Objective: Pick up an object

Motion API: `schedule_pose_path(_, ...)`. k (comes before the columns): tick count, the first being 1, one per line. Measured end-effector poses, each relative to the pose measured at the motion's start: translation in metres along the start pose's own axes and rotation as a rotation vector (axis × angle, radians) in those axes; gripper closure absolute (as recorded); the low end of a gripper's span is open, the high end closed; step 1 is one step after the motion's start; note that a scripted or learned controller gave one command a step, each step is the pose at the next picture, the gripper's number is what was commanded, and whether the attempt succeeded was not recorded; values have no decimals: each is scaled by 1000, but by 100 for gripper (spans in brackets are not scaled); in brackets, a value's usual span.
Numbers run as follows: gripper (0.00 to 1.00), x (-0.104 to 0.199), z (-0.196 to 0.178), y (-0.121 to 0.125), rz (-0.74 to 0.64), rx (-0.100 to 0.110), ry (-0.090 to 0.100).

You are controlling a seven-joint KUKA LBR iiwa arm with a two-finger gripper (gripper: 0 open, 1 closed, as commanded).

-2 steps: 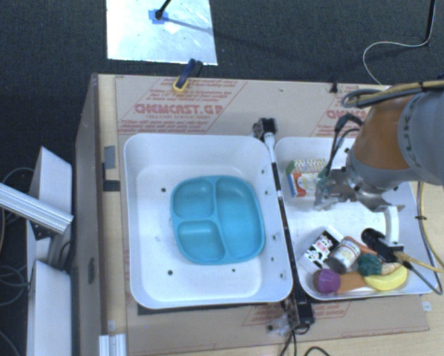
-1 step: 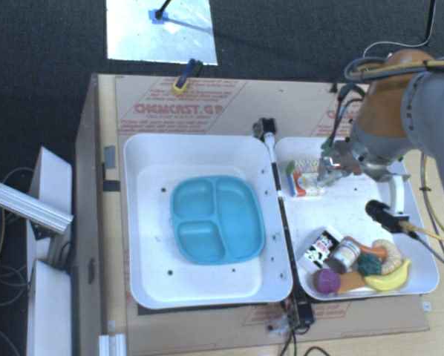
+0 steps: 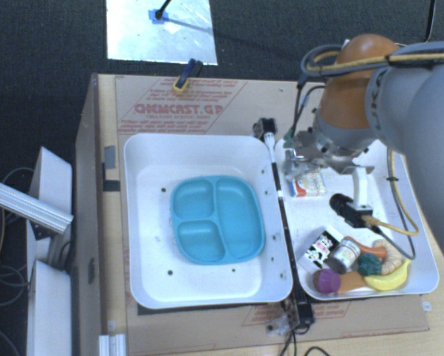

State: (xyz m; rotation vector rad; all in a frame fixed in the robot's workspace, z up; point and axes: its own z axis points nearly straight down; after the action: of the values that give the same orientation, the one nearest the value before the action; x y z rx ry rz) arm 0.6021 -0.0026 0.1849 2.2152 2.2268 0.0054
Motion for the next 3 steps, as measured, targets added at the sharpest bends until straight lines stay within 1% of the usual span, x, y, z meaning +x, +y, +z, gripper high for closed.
schedule_pose_path(1,100,-2,1,17,0,1,-2)
schedule_pose_path(2,0,-2,1,17,1,1,-3)
schedule_pose_path(3,0,-28,-1,48,3,1,-3)
